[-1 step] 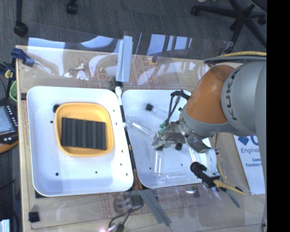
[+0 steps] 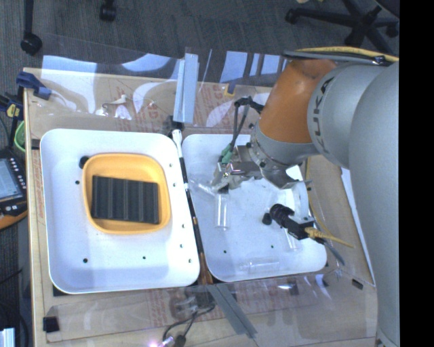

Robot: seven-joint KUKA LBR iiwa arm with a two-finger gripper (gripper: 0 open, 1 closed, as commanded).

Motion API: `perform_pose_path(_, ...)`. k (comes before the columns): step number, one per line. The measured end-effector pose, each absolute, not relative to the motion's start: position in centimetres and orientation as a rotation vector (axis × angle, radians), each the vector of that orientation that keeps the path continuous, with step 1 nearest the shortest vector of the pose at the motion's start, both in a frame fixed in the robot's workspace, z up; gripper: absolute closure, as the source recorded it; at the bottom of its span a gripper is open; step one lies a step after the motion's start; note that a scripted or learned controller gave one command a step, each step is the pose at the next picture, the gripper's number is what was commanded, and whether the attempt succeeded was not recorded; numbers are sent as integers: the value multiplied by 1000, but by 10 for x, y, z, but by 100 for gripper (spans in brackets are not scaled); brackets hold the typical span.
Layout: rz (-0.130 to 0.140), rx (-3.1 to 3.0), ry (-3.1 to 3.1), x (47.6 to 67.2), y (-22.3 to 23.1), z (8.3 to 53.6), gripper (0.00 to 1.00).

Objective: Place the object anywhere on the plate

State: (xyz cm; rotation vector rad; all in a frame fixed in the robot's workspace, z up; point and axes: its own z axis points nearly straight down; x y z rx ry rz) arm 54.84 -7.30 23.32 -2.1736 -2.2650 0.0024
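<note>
While fingers hover, clear object lies just beside.

Plate in left bin

I'm looking down into a robotics lab. A heavy grey industrial arm with an orange band reaches over a plywood counter carrying a left bin and a right bin, both shallow and white. Clear plastic sheets stand along the counter's far edge. A handheld control unit with a screen sits at the left. Beyond lie dark carpet and wheeled office-chair bases.
</note>
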Motion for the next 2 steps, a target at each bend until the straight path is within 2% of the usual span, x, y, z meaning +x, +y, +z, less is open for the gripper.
perform_pose_path(1, 2, -1871, -2522, 581, -22, 211, 100)
perform_pose_path(2, 2, -1871, -2522, 581, -22, 211, 0)
